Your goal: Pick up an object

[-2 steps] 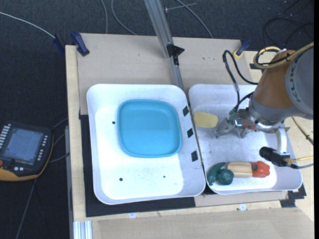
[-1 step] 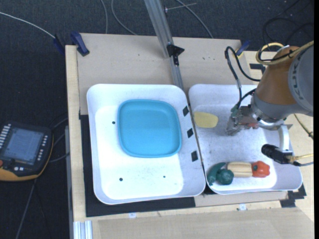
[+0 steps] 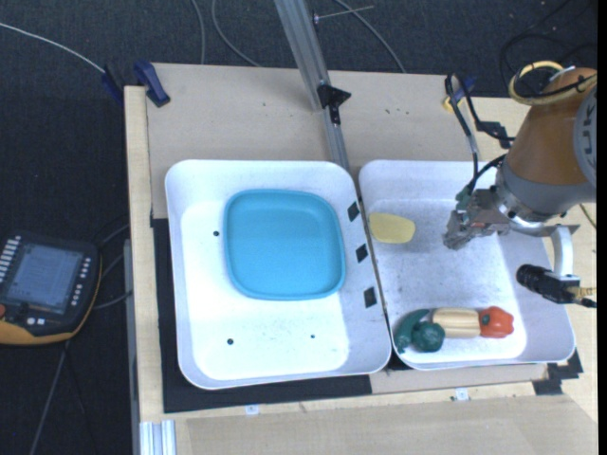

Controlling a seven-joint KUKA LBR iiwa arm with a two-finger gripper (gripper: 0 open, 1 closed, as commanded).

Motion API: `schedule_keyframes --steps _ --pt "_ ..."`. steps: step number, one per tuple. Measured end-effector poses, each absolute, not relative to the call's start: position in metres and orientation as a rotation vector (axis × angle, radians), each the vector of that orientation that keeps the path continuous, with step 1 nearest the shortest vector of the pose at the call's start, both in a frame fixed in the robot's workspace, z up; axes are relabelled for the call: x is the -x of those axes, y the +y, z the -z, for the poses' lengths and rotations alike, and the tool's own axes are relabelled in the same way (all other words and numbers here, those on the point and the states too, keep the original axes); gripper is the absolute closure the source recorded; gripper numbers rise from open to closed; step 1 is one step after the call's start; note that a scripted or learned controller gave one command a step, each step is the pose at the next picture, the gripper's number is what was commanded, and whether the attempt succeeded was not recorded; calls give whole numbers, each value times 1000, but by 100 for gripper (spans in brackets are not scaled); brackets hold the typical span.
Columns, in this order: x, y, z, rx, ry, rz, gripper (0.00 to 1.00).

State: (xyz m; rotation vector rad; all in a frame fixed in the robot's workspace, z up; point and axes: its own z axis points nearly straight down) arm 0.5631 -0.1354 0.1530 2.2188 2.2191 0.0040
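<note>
Gripper [image 3: 462, 230] hangs over the right bin [image 3: 417, 282] at centre right of the frame, and whether it is wide or narrow cannot be told. A yellow piece [image 3: 392, 227] lies just left of it; green [image 3: 420, 335], tan [image 3: 456, 323] and red [image 3: 497, 322] items sit along the bin's lower edge.

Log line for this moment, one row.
gripper: above right bin, nothing seen held | yellow piece: left of it | toy group: near edge | blue tray: left bin

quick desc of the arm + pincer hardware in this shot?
Arm: grey rounded body with a broad orange band above the wrist. Black cables run along it from the bench's back edge, and a yellow cable loop sits near its top. Pincer: small, grey metallic, blurred, so finer detail is unclear.
</note>
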Motion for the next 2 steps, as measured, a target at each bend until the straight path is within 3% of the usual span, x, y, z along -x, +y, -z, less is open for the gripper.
schedule_keyframes --steps 2 --pt "-560 -130 -238 -2219 2220 -4 100"
